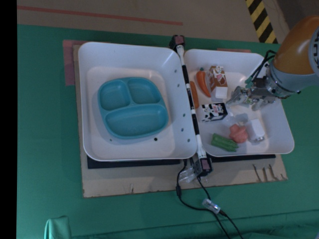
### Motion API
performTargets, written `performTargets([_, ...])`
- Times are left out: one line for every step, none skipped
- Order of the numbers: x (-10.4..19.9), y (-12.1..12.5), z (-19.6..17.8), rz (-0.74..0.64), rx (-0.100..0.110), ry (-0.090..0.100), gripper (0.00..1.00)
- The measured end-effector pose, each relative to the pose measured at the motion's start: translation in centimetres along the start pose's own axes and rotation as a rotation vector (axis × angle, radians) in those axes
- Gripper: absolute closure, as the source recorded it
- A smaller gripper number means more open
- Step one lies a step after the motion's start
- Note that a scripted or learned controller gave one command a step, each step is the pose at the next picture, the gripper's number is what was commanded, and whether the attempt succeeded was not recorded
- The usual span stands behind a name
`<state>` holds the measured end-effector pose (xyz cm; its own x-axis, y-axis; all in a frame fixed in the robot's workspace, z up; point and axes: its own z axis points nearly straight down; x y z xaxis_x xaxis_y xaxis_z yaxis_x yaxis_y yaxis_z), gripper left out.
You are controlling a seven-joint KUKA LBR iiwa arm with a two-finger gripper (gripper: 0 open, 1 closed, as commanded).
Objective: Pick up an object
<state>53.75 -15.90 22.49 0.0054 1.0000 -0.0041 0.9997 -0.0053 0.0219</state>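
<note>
The right bin (276, 126) holds several small things: an orange carrot (203, 83), a brown and white carton (218, 81), a black and white cow-patterned box (214, 112), a pink lump (238, 133), a green pod (224, 143) and a white block (257, 130). My gripper (247, 98) hangs over the middle of this bin, just right of the brown carton and above the cow box. Nothing shows between its fingers.
The left bin (99, 59) carries a teal divided plate (133, 107). A rod with black ends (190, 101) runs between the bins. Cables (199, 198) trail off the bench front. The grey and orange arm (298, 54) enters from the right.
</note>
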Motion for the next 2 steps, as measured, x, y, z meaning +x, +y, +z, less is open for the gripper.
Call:
performTargets([3.7,9.1,2.5,-0.004,0.019,0.003,0.0])
performTargets([3.6,9.2,1.4,-0.001,0.016,0.0,1.0])
